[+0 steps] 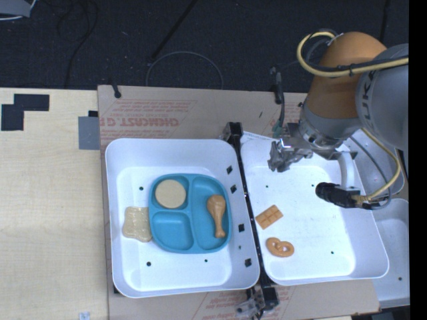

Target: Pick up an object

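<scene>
The gripper [279, 160] is positioned above the right bin [363, 259] near its rear left corner; its state cannot be told. The waffle [269, 217] and pretzel [279, 247] lie near the left wall. Both are judged light and rigid; edge grasping is advised.

You see a brown waffle square [269, 217] lying flat in the right bin [360, 259]; a pretzel [280, 248] lies just below. Neither touches the other.

Bench [47, 199], light wood, frame left; cardboard sheet [160, 115] on it, two white bins [123, 153] on top.
</scene>
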Available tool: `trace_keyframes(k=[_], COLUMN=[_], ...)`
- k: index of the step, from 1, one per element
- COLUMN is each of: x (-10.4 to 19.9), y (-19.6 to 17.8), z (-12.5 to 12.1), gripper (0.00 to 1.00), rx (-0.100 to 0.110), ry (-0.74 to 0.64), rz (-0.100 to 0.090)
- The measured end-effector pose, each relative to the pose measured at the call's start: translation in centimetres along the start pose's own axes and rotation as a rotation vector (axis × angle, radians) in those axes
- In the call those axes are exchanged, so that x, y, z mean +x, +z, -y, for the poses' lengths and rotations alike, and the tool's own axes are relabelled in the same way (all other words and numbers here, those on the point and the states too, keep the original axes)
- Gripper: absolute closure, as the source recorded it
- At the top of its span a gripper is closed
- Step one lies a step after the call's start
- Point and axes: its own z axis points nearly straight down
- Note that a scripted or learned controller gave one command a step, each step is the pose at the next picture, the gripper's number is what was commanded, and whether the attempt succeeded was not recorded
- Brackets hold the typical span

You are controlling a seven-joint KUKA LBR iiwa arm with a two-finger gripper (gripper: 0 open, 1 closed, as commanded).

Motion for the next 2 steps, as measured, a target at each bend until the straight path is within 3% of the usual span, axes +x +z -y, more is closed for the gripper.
trace_keyframes(k=[2], x=[9.6], y=[1.1], z=[3.4], gripper=[1.00], rx=[0.002], ry=[0.000], rz=[0.001])
